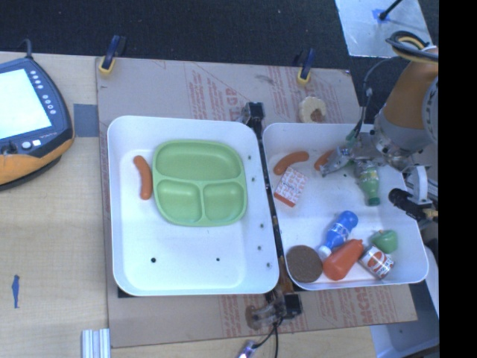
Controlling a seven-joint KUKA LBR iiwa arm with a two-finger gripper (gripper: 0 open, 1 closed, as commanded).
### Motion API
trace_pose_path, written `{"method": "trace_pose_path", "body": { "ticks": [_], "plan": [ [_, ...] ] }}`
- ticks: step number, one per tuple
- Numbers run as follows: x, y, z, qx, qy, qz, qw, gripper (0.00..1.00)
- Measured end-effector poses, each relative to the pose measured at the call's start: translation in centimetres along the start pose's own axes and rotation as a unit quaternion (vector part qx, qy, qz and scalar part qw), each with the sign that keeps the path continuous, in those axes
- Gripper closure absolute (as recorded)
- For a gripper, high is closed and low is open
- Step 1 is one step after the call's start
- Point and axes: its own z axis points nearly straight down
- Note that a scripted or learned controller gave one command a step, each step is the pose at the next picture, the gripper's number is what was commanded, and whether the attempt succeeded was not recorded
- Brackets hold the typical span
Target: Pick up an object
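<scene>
The right bin [298, 136] serves as the landmark. The arm [408, 99] reaches in over its far right corner, and the claw [344, 159] hangs low over the bin's upper part; whether it is released or clenched cannot be told, and nothing is seen between its tips. Just beside the claw, toward the bin's middle, lies a short sausage [325, 160], and a longer sausage [291, 161] lies near the bin's left wall, with a small red-and-white packet [290, 187] just below it. A green bottle [369, 186] lies close under the wrist. Along the bin's near edge sit a brown disc [304, 263], a blue bottle [339, 230], an orange carrot [343, 260], a small can [376, 262] and a green pepper [385, 239]. In the bin left of it rest a green tray [200, 182] and another sausage [143, 177].
</scene>
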Motion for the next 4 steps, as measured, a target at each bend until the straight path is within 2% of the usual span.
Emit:
{"method": "trace_pose_path", "body": {
  "ticks": [1, 2, 3, 4],
  "plan": [
    [3.9, 2.3, 0.2, 0.005, -0.009, 0.005, 0.9999, 0.00],
    [1.6, -9.0, 0.1, 0.000, -0.011, 0.004, 0.9999, 0.00],
    [2.3, -1.0, 0.0, -0.002, -0.010, 0.004, 0.9999, 0.00],
    [2.9, 2.5, -7.8, -0.002, -0.011, 0.004, 0.9999, 0.00]
  ]
}}
